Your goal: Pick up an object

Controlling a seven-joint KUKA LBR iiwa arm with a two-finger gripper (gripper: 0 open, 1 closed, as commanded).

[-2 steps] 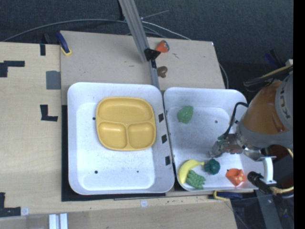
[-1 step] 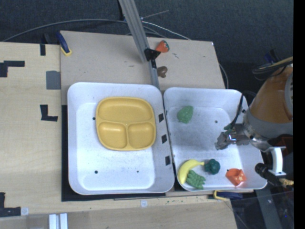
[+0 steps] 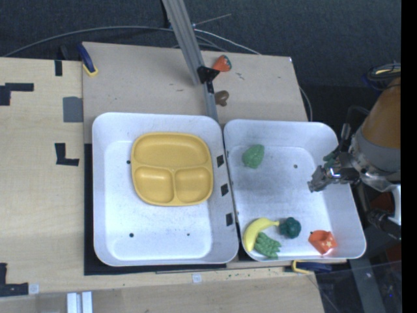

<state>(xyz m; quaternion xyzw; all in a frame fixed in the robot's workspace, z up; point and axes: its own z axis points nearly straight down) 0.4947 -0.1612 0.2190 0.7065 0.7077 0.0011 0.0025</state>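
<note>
Objects for the pick, all in right bin, centre right of frame:
- pale green lump, upper left of bin floor, well apart from the rest
- banana, lower left corner of bin, curved
- light green knobbly piece, touching banana's lower side, against bin's bottom wall
- dark green ball, just beside banana's upper tip, to its right
- orange-red piece, lower right corner of bin, apart from ball

Gripper over right side of bin floor, near right wall, roughly mid-height of bin. Well apart from every object. Nothing seen in the claw. Claw state: cannot tell, too small and dark against the wrist. Arm at right edge of frame, orange band above grey wrist.

Left bin, centre left of frame, touching right bin along shared edge. Holds yellow divided plate, upper middle of bin, three compartments, lying flat.

Bench behind bins: grey bar slanting down from top of frame, small orange clip just right of its lower end.
</note>
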